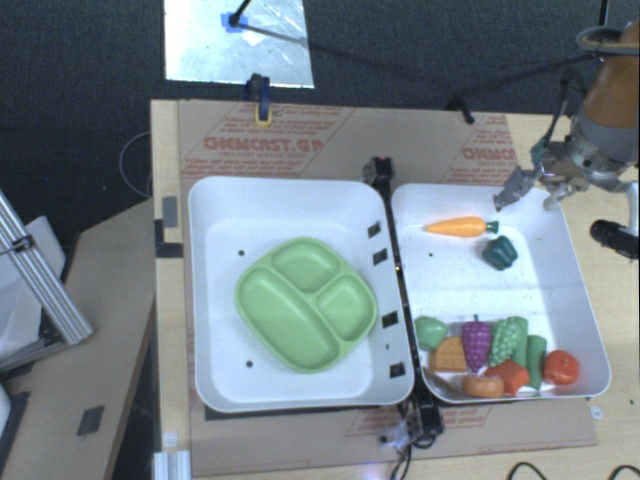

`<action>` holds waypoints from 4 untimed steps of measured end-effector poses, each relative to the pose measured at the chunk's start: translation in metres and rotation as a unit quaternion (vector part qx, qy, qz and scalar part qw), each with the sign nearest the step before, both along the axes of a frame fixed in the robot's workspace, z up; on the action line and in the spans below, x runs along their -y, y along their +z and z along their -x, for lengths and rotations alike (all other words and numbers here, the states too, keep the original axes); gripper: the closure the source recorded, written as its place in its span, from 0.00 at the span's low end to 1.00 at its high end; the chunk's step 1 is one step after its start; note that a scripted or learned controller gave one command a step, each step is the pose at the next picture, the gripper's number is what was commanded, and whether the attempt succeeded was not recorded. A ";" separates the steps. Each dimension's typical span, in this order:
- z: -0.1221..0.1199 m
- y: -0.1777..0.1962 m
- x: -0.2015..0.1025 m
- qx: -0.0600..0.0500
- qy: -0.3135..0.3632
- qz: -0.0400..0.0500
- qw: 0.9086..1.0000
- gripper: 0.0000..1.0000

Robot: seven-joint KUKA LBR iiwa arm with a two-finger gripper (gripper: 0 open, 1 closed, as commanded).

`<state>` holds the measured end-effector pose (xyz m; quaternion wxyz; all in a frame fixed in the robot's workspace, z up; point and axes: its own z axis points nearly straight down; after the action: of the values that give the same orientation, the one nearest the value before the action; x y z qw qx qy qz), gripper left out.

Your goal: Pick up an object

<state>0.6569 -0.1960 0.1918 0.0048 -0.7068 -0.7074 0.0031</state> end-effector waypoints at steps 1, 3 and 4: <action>-0.003 0.009 -0.001 0.007 0.001 0.001 1.000 0.00; -0.002 -0.087 0.005 0.006 0.001 0.002 1.000 0.00; -0.003 -0.101 0.005 0.002 0.003 -0.001 1.000 0.00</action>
<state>0.6600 -0.2006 0.0910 0.0038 -0.7047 -0.7095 0.0011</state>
